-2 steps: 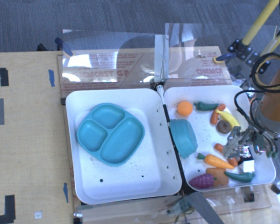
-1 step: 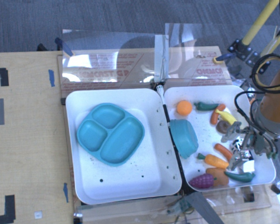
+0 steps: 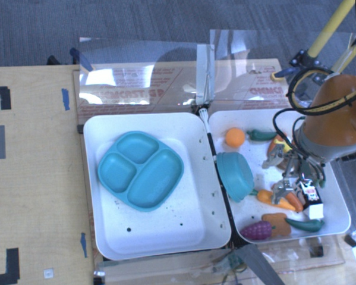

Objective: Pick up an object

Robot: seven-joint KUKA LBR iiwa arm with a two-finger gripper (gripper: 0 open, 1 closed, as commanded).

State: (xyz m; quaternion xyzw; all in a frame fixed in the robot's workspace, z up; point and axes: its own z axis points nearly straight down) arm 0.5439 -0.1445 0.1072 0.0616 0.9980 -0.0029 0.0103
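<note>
My gripper [image 3: 277,175] hangs over the right bin [image 3: 336,217], low among the toy foods. Its two metal fingers [image 3: 272,159] stand apart, with bare white bin floor between them, so it is open and holds nothing. Just below the lower finger lie an orange carrot [image 3: 290,203] and a small orange piece [image 3: 263,195]. A teal bowl [image 3: 234,175] lies to its left against the bin's wall. An orange ball [image 3: 234,137] and a green pepper [image 3: 261,134] sit farther back. The arm's orange band [image 3: 337,115] hides the bin's right side.
Purple grapes [image 3: 257,230], a brown-orange piece [image 3: 276,219] and a green vegetable [image 3: 305,224] lie along the right bin's front edge. The left bin [image 3: 111,232] holds a blue divided plate [image 3: 141,169]. Clear plastic panels [image 3: 204,78] stand behind both bins.
</note>
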